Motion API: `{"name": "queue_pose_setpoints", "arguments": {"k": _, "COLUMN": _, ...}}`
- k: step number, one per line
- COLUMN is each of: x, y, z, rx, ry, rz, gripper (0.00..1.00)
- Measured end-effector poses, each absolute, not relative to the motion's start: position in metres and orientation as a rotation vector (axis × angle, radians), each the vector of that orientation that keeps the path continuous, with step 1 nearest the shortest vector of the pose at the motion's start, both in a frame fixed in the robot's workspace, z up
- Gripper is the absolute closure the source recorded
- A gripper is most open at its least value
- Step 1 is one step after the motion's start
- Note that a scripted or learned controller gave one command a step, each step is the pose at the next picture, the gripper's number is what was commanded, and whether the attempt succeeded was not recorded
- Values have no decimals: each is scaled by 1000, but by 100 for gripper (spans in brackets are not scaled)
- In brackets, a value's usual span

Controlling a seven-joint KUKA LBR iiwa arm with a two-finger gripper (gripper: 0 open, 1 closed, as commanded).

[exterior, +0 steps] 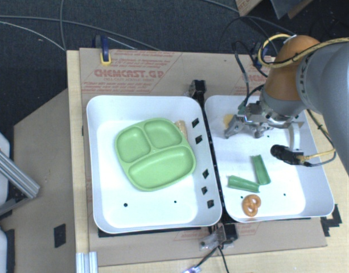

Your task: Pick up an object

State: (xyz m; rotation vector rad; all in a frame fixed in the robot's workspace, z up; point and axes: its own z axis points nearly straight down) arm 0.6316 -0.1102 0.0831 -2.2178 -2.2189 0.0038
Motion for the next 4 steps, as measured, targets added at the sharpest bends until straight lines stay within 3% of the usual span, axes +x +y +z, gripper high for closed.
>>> {"name": "queue_pose_setpoints", "arguments": {"k": 1, "x": 633, "y": -110, "z": 97, "rx": -2220, "ry": -2220, "rz": -2, "gripper": 100}}
{"name": "queue_pose_setpoints", "arguments": {"k": 4, "x": 641, "y": -107, "z": 228, "rx": -2222, "ry": -2225, "rz": -5, "gripper": 100}}
